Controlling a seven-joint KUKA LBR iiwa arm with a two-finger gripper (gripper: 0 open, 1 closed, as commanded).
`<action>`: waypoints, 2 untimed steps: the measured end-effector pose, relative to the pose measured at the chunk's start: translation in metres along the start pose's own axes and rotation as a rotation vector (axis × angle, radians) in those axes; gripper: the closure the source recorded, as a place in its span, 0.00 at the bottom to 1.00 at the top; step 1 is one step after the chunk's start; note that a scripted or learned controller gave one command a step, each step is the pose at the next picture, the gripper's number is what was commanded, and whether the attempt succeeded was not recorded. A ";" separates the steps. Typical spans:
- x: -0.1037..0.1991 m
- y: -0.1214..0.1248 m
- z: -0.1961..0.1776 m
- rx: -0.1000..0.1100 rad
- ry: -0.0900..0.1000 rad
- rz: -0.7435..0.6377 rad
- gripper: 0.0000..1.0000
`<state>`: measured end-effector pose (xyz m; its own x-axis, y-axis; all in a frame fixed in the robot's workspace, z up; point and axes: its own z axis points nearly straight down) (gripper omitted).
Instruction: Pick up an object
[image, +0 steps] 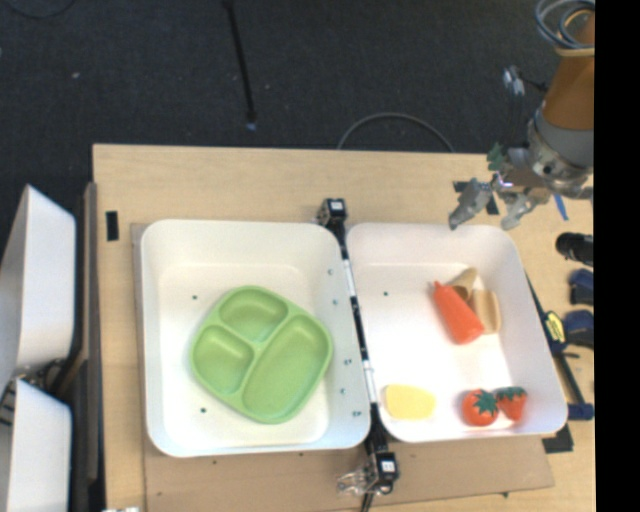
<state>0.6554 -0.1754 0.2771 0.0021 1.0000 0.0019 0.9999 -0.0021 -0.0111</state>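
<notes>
Objects wait in the right bin, gripper above its far edge.

We see the orange carrot (457, 312) beside a beige piece (483, 300), a yellow piece (409, 402) and two tomatoes (494, 405) near the front wall of the right bin (400, 260). The gripper (488, 208) hangs wide, holding nothing. The left bin (170, 260) carries a green plate (262, 353); open floor lies between the things.

No legible text, labels, brands, numbers or signs anywhere in frame; bins, objects and bench surface carry no readable markings at this resolution.
</notes>
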 end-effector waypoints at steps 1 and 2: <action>0.001 0.002 -0.009 -0.013 -0.003 -0.004 0.00; 0.006 -0.004 0.047 -0.009 -0.004 -0.001 0.00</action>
<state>0.6512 -0.1691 0.2301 0.0013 1.0000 -0.0021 1.0000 -0.0013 -0.0025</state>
